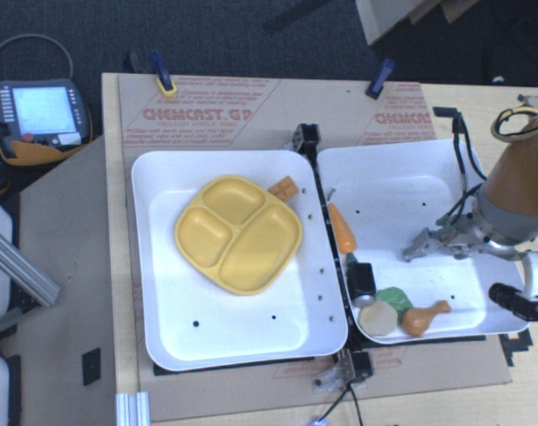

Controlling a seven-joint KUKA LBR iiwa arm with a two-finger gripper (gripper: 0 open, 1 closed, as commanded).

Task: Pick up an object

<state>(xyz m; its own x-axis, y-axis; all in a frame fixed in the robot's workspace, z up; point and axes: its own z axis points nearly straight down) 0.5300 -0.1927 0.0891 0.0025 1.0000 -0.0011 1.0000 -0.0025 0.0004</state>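
In the right bin [402,180], an orange carrot [342,227] lies along the left wall. Below it sit a black block [361,280], a green leafy piece [395,298], a pale round piece [378,319] and a brown drumstick [425,316], clustered at the front left corner. My gripper [417,248] hangs low over the middle of this bin, pointing left, apart from all of these and right of the carrot. Nothing is seen held in it. The orange-banded wrist [518,185] rises behind it at the right.
The left bin [251,327] holds a yellow divided plate [240,233] with a small brown block [283,187] at its far right edge. A black clip [306,137] sits where the bins meet. A pendant with a screen [40,114] lies off the bench at far left.
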